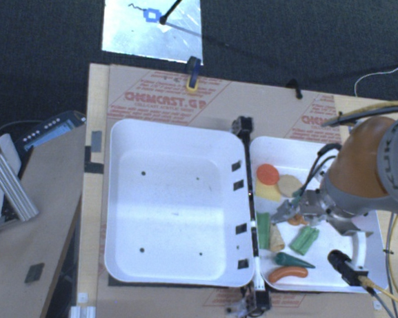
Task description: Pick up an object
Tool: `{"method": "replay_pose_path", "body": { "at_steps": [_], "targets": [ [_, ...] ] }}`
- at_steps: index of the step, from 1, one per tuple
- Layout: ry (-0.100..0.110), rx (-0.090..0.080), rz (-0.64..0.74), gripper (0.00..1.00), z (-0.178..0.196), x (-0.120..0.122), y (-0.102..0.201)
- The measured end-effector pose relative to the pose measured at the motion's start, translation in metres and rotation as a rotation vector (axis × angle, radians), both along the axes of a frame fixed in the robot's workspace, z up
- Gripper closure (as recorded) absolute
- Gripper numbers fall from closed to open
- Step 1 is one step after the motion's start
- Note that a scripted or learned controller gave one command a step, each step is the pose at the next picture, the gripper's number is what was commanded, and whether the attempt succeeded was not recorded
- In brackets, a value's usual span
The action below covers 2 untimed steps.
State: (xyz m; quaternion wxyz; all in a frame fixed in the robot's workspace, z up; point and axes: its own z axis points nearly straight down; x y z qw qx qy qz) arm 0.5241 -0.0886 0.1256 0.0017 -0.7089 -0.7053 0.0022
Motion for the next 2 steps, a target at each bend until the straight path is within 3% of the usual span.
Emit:
{"method": "replay_pose_path", "body": {
  "at_steps": [1,2],
  "targets": [
    [-0.011,-0.002,0.009,0.0,-0.042,0.048,-0.021],
    [-0.015,0.001,0.014,0.0,-0.04,0.121,0.007]
  ]
}}
